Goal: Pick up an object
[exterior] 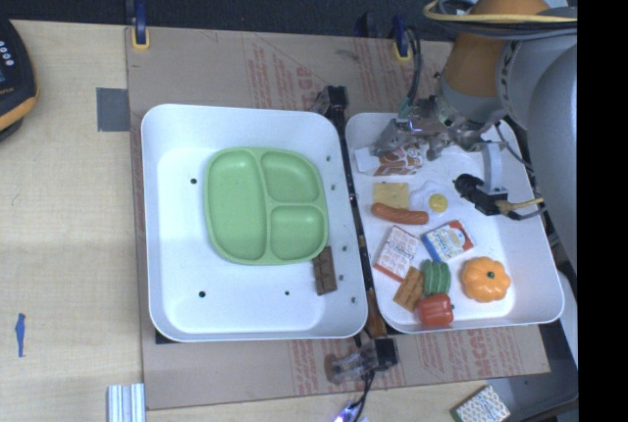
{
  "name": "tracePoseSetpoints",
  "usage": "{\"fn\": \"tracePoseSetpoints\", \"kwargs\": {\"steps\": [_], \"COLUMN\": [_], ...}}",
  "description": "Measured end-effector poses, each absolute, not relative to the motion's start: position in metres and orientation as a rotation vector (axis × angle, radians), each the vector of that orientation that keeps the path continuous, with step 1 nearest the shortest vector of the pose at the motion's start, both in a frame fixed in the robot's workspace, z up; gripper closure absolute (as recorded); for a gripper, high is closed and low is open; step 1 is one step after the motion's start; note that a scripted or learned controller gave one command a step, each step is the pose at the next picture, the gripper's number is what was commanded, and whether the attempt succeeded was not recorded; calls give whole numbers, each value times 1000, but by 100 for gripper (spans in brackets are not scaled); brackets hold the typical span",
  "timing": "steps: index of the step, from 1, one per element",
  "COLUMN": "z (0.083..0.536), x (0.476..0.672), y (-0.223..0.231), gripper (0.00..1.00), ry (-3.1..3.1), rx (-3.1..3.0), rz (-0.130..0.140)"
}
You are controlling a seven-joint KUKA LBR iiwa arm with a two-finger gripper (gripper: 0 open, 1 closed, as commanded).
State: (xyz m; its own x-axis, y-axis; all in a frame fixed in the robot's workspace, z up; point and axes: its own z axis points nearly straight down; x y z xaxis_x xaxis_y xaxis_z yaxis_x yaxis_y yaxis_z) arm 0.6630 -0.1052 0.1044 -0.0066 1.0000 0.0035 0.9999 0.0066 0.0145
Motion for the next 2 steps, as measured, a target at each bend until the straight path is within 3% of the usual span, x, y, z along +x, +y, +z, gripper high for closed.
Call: {"fn": "tracePoseSetpoints", "kwargs": {"steps": [1,2], "z": [105,105], "x": [598,651], "y": [-169,-146], "gripper": [0,0], "ry": [2207,2209], "rx": [2207,2196], "rz": [29,21]}}
